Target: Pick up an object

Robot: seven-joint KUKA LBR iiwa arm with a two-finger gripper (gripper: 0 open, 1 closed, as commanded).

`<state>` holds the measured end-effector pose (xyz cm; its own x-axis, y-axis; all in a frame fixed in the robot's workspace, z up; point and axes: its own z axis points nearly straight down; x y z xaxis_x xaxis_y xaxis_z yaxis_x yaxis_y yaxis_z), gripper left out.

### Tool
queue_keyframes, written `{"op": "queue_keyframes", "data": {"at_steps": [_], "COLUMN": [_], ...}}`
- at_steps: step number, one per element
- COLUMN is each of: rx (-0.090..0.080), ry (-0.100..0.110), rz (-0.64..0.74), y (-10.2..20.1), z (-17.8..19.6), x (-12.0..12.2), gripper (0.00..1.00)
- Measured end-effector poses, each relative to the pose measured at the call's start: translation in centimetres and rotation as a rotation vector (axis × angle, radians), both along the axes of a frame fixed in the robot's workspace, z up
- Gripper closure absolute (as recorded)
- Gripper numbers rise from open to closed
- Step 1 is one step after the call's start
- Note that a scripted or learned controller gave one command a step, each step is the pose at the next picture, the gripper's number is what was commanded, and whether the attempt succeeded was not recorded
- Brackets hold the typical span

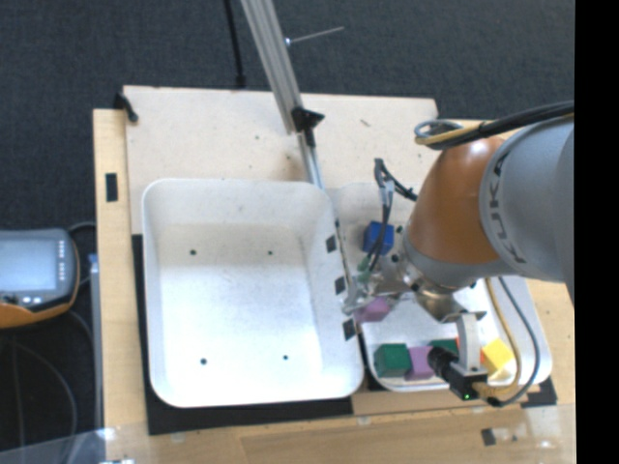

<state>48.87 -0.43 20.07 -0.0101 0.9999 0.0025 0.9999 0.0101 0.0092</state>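
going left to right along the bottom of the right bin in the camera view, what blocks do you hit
green block -> purple block -> yellow block, all in the right bin.

table (193, 133): two bins side by side | left bin (242, 288) lies left of right bin (537, 361) | arm (484, 211) over right bin, entering from right | blocks (406, 360) in right bin, near edge | pole (276, 56) rises behind bins | handheld unit (34, 274) off table, far left
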Motion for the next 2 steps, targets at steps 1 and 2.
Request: {"op": "queue_keyframes", "data": {"at_steps": [1, 2], "rx": [0.000, -0.001], "ry": [0.009, 0.007], "rz": [0.000, -0.003], "y": [6.0, 5.6], "z": [-0.5, 0.6], "x": [-0.5, -0.3], "gripper": [1.00, 1.00]}}
